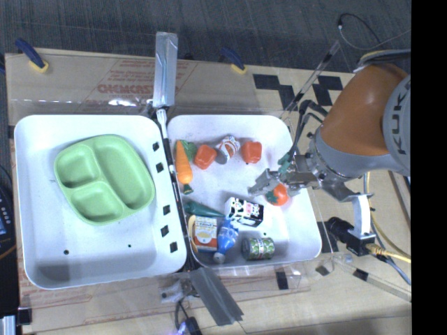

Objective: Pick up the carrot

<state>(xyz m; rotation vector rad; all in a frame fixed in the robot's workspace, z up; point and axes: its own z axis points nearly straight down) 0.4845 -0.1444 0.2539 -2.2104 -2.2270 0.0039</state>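
The long orange carrot with a green top is lying against the left wall of the right-hand shallow white bin. A small round red-orange toy fruit is seemingly being pinched between the jaws of the metal two-finger gripper, well apart from it.

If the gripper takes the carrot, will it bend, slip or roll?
The carrot looks like a moulded toy, so probably stiff and light. Its smooth tapered body may slip from the fingers. It lies along the right bin's left wall, which probably limits rolling but crowds the gripper.
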